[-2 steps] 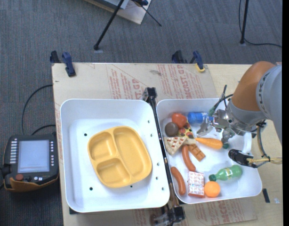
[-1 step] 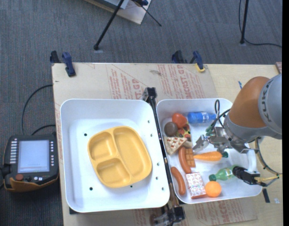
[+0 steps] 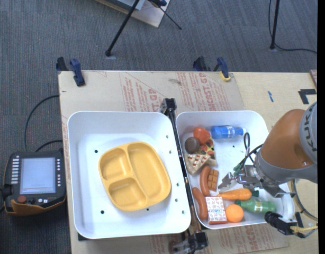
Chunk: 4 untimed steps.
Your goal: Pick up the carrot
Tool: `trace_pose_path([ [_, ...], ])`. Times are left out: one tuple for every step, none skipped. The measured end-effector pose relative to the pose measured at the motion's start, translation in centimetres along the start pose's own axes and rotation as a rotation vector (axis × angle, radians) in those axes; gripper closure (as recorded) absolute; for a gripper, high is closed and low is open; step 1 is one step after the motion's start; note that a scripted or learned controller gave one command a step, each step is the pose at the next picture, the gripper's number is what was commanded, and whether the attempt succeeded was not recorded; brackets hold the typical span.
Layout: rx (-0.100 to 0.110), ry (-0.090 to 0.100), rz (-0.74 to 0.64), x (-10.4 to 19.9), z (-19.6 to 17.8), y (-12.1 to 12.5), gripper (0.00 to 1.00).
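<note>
The carrot [image 3: 235,194] lies flat in the right bin [image 3: 256,121], near its front, with its orange body pointing left and its green top to the right. My gripper [image 3: 231,181] reaches in from the right and sits just behind the carrot, very close to it. The orange-banded wrist [image 3: 287,142] hides the bin's right side. From this view the carrot appears to rest on the bin floor.
Around the carrot are a green bottle [image 3: 259,206], an orange [image 3: 234,212], a small carton [image 3: 216,209], a sausage [image 3: 199,202] and a hot dog [image 3: 209,179]. Further back lie a waffle piece [image 3: 197,161] and a blue bottle [image 3: 226,132]. The left bin holds a yellow divided tray [image 3: 134,174].
</note>
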State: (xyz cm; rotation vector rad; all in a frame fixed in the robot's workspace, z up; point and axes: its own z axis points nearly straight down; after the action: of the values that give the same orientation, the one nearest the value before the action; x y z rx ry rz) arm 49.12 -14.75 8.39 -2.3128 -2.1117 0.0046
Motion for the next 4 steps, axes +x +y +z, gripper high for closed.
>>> trace_pose_path([
  [0.005, 0.002, 0.012, -0.2, -0.6, -0.1, 1.0],
  [-0.001, -0.001, 0.172, 0.8, -6.4, -0.9, 1.0],
  [0.0, -0.001, 0.174, 0.8, -6.3, -1.0, 0.0],
  [-0.007, -0.002, 0.206, 2.8, -0.5, 0.3, 0.0],
])
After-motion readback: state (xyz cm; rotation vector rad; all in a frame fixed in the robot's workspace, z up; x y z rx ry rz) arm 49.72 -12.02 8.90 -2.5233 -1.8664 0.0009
